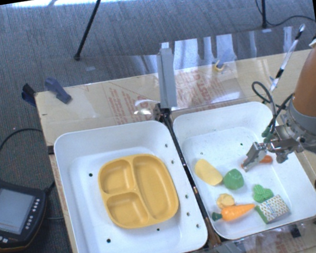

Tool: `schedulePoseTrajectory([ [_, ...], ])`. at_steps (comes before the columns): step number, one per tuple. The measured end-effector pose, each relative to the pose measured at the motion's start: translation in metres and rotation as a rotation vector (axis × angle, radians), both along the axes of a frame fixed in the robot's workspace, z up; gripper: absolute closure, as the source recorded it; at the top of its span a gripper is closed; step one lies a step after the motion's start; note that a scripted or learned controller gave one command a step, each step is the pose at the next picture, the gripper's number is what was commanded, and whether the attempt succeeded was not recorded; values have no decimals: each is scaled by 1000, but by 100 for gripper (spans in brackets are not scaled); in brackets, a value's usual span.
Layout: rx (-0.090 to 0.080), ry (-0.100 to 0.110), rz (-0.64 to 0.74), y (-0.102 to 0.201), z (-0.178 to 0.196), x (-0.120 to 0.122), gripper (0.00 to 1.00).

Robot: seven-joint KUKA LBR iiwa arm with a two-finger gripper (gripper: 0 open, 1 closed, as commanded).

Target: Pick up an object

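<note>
- Jaws of the gripper (254, 158): whether spread or closed cannot be told; they hang in the right white bin (291, 203).
- A small orange toy piece (265, 159) lies just beside them.

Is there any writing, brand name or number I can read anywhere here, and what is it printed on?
No text here can be read.
Bench board: faint reddish printing, too washed out to read.
Handheld screen device on the floor: buttons and display too small to read.
Small patterned box in the right bin: speckled print, no legible words.

2 bins (69, 168), 1 tray (137, 190), 6 toy foods (234, 179).
</note>
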State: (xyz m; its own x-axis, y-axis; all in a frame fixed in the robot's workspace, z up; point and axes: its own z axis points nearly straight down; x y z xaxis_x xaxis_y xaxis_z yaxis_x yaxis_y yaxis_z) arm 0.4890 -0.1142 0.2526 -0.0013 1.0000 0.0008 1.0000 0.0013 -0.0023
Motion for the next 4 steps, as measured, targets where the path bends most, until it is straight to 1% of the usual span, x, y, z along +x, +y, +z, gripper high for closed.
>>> schedulePoseTrajectory([
  [1, 2, 13, -158, 27, -139, 4, 0],
  [2, 3, 8, -163, 26, -127, 6, 100],
  [3, 3, 9, -164, 26, -127, 6, 0],
  [4, 2, 7, -81, 30, -168, -15, 0],
])
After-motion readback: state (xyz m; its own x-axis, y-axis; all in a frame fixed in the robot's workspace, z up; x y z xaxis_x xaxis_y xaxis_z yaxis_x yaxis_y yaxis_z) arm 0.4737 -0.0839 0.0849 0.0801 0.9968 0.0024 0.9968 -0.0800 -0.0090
